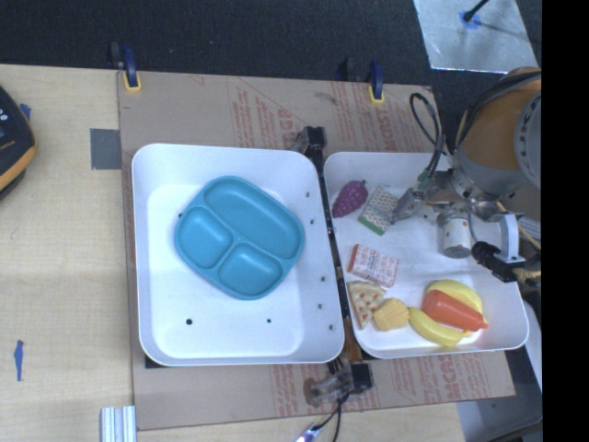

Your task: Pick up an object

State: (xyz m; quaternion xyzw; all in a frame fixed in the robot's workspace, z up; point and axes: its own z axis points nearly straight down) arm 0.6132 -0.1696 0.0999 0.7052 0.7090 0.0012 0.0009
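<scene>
The right white bin [419, 166] holds several toy foods. A purple grape bunch [349, 198] lies at its far left, with a green-and-white packet [375, 212] beside it. Further forward are a red-and-white packet [373, 265], a waffle piece [364, 300], a small yellow piece [390, 315], a banana [440, 328] and an orange-red piece [453, 310] lying on the banana. My gripper [405, 204] reaches in from the right, low over the bin's far half, its tip right next to the green-and-white packet's right edge.
The left white bin [147, 247] contains a blue divided plate [239, 236]. The arm's grey and orange body [502, 136] covers the right bin's far right corner. Cables [428, 122] loop above the wrist. A yellow-and-black device [11, 145] sits at the left edge.
</scene>
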